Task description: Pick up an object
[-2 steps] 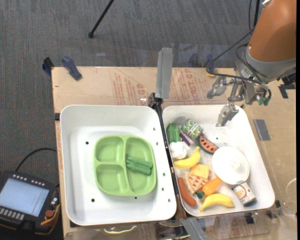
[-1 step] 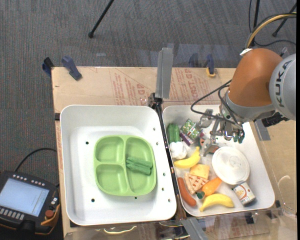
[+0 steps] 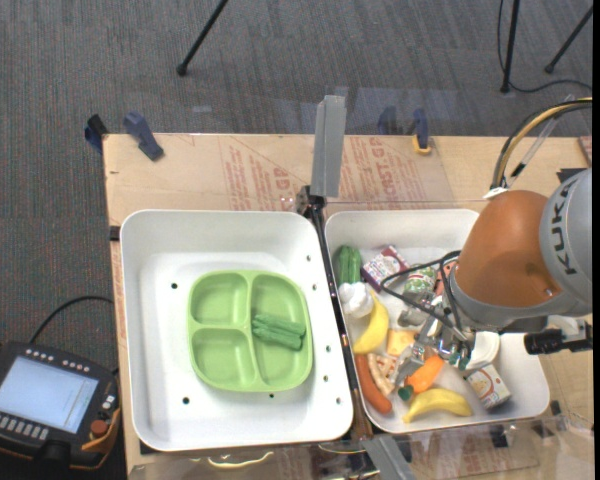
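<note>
The metal two-finger hand (image 3: 432,353) hangs low in the right white bin (image 3: 525,388) — just above the small orange carrot (image 3: 425,373); its opening I cannot tell.

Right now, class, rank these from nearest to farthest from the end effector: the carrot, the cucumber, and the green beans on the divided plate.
1. carrot, right bin, directly beside the end effector.
2. cucumber, right bin's far-left corner.
3. green beans, left bin, on the plate.

You can read "KU", white letters on the grey arm (image 3: 580,238) at the right. Red print on the bench board (image 3: 380,173) shows reversed and unreadable.
</note>
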You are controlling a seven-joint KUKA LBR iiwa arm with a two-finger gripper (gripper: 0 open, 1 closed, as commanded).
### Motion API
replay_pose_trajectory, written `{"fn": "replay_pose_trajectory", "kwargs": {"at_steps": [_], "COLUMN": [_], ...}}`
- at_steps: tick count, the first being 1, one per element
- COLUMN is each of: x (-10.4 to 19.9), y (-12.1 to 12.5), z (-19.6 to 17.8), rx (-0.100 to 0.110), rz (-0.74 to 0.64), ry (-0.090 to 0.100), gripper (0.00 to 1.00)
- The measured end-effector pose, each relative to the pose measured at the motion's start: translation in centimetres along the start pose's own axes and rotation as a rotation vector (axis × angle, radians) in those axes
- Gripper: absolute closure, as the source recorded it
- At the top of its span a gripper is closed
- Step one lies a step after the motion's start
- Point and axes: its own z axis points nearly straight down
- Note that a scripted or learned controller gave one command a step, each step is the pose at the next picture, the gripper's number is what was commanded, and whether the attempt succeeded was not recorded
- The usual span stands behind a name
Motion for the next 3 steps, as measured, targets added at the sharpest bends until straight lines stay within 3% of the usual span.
{"fn": "replay_pose_trajectory", "kwargs": {"at_steps": [1, 2, 3], "x": [0.1, 0.1, -4.3], "y": [0.2, 0.2, 4.7], "z": [-0.9, -0.9, 0.3], "rx": [-0.001, 0.0, 0.001], "rz": [-0.006, -0.007, 0.056], "ry": [0.007, 0.008, 0.003], "gripper": [1.0, 0.0, 0.0]}}
